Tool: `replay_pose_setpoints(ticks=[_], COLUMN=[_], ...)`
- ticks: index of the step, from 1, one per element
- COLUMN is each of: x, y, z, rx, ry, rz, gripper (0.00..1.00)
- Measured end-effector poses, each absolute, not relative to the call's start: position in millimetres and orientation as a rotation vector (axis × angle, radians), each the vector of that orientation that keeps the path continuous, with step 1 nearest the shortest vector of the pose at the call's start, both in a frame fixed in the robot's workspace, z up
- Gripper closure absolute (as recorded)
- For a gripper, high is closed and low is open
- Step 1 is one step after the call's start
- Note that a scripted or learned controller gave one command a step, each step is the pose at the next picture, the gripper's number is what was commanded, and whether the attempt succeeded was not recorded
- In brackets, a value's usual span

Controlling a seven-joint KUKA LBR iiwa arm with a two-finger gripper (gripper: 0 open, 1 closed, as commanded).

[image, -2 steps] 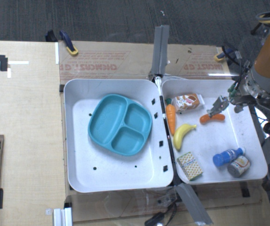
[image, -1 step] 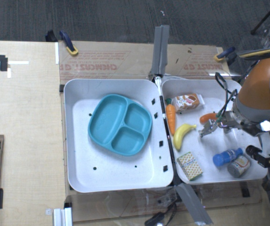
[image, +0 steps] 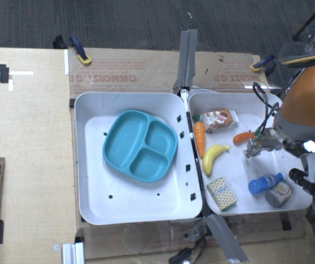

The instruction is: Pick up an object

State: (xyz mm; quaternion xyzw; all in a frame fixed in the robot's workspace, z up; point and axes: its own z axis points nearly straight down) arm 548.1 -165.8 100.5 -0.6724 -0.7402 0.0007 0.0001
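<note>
Camera view from above the bench: my arm (image: 303, 100) comes in from the right, orange band over the right bin (image: 239, 172), and my pincer (image: 254, 147) hangs low over that bin's middle-right part. I cannot tell how far my fingers stand apart; they are small and dark against the white floor, and nothing plainly sits between them.

Closest to my pincer is a small orange-red piece (image: 242, 138), just beside it on the left and a little farther back; whether the two touch I cannot tell. Farther left lies a yellow banana (image: 214, 157), curved, near the bin's centre, and left of that a carrot (image: 199, 138) lies along the wall that divides the bins. Behind the banana, toward the back wall, is a packaged snack (image: 219, 120) in a clear wrapper with red and white print.

In front of my pincer, toward the near right corner, a blue bottle (image: 265, 183) lies on its side, touching or just beside a small grey can (image: 278, 194). A tan box (image: 221, 194) with a speckled face lies flat near the front left corner, well apart from my pincer.

The left bin (image: 91, 199) holds a teal divided plate (image: 139, 145) with three compartments, lying flat near its middle.
</note>
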Motion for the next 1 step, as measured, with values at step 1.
replay_pose_setpoints(ticks=[1], x=[548.1], y=[-165.8], z=[100.5], rx=[-2.112], ry=[-2.325], rz=[0.002], gripper=[0.00])
